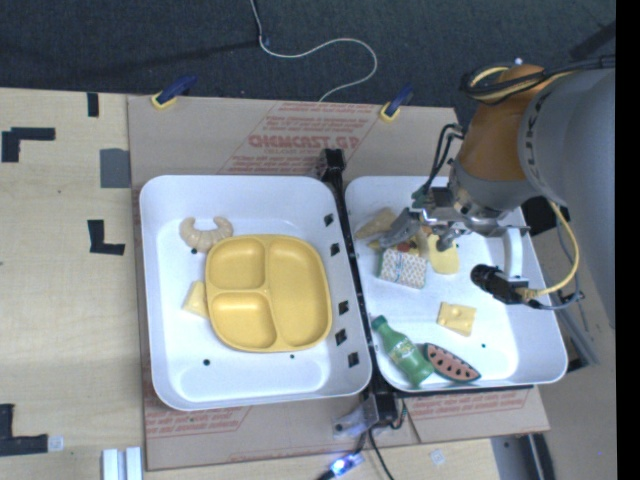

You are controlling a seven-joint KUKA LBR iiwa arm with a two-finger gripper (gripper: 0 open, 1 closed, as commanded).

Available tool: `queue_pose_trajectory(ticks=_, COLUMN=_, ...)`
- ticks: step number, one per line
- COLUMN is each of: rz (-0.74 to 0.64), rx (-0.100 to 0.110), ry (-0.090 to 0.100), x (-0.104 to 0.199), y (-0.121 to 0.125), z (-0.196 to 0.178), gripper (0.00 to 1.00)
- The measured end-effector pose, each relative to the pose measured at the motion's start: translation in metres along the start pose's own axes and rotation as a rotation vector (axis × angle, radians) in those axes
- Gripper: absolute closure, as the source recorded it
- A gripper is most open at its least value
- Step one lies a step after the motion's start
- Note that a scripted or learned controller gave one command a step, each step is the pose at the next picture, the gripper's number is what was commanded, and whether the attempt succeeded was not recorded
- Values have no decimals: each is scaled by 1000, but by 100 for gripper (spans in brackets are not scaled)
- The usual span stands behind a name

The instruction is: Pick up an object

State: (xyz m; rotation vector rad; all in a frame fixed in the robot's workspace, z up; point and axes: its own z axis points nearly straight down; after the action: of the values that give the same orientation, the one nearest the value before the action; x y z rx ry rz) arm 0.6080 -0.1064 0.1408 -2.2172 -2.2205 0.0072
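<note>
The grey two-finger gripper (425,230) is lowered into the right white bin (540,353), its opening not discernible, beside the patterned square sachet (404,267) and small yellow block (444,257), presumably targeted for picking

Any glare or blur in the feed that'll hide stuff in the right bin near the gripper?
Camera view: even, soft light; no harsh glare on the right bin. The gripper casts a dim shadow over the items beneath it, and that spot is slightly soft. The green bottle, watermelon slice and cheese piece read clearly.
</note>
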Motion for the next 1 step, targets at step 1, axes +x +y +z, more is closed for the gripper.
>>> queue_pose_trajectory(ticks=1, rz=0, rx=-6, ry=-3, x=0, y=1, z=52, gripper=0)
